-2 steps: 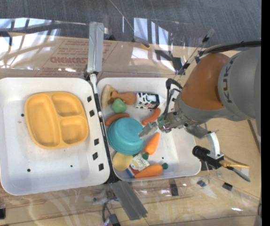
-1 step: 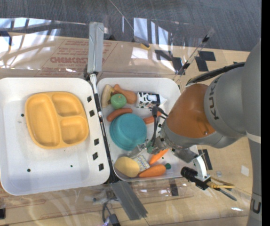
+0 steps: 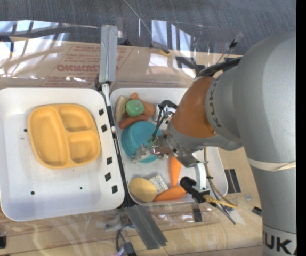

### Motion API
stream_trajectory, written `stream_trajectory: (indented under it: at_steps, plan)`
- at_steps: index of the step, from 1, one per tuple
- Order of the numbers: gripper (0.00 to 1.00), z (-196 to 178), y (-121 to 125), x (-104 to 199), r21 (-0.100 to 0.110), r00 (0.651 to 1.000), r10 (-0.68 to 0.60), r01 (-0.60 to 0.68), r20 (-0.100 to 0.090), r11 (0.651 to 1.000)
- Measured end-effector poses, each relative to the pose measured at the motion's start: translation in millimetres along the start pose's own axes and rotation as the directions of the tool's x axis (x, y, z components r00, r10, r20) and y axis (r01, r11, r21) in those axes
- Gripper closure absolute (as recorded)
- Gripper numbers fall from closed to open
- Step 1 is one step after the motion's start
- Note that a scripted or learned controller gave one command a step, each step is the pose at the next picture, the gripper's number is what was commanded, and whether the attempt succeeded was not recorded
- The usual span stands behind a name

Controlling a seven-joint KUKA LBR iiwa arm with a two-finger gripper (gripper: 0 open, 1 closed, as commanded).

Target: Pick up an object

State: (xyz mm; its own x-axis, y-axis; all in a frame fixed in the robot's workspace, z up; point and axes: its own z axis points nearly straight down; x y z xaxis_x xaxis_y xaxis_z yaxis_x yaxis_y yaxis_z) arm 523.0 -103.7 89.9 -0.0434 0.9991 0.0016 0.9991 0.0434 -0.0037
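While the arm (image 3: 238, 105) reaches in from the right, we find its gripper (image 3: 149, 149) low over the right bin (image 3: 219, 183), at the lower rim of a teal plate (image 3: 137, 137). We cannot tell whether the tool is released or clenched, and we see no object grasped in it. The candidate objects crowd this bin: a green round piece (image 3: 135, 108) among brown items near the far wall, a yellow potato-shaped piece (image 3: 142, 189) and an orange carrot (image 3: 170, 194) against the near wall, and a second carrot (image 3: 175, 169) just beside the wrist. Open floor here is scarce; the arm's bulk covers the right-hand portion. The left bin (image 3: 14, 196) holds a yellow divided tray (image 3: 63, 134), with bare white floor along its near and left walls.
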Motion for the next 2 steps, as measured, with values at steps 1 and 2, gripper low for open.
stream_trajectory:
  at_steps: [1,2]
  plan:
    - [1.00,-6.6,-1.8,-2.0,0.008,1.000,-0.001,0.001,0.001,1.000]
    - [1.00,-24.9,45.4,3.1,0.025,0.939,0.344,-0.344,0.004,0.939]
